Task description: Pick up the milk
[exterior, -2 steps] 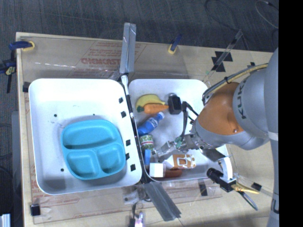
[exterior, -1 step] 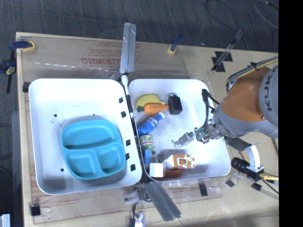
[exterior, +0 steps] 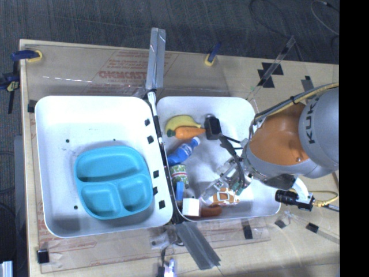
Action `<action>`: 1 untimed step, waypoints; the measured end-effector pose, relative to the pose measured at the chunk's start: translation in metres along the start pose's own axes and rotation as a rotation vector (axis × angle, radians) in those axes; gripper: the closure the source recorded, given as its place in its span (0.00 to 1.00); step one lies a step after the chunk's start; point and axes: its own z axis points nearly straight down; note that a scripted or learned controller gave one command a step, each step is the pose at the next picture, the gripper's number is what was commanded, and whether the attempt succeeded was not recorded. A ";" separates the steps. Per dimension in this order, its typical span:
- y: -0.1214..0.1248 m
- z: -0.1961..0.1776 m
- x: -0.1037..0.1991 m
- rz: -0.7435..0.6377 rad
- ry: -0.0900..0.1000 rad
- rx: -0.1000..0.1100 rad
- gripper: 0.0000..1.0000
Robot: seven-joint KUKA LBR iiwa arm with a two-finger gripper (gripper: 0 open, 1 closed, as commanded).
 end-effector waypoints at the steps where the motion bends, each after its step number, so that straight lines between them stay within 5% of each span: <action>1: 0.003 -0.013 -0.001 -0.007 -0.005 -0.004 1.00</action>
